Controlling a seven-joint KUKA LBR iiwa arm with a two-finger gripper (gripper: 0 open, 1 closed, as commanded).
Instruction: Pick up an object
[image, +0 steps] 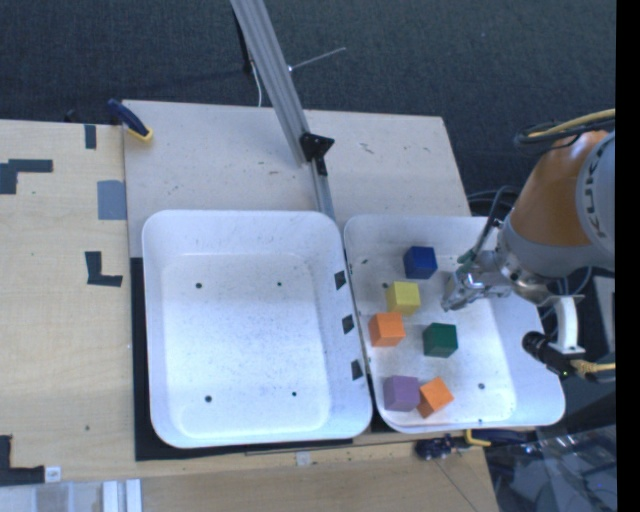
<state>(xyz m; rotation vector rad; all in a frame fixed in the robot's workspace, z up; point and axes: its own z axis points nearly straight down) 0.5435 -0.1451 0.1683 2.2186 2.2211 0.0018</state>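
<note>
Two white bins, the left bin (245, 330) speckled with fine dark dots and the right bin (500, 385) plainer, sit on a pale wood surface (60, 330). The right bin holds a blue cube (420, 262), a yellow cube (405, 295), an orange cube (387, 328), a dark green cube (440, 340), a purple cube (401, 392) and a second orange cube (435, 396). The arm (560, 210) is grey with an orange band; its claw (462, 290) is silver-grey.
</note>
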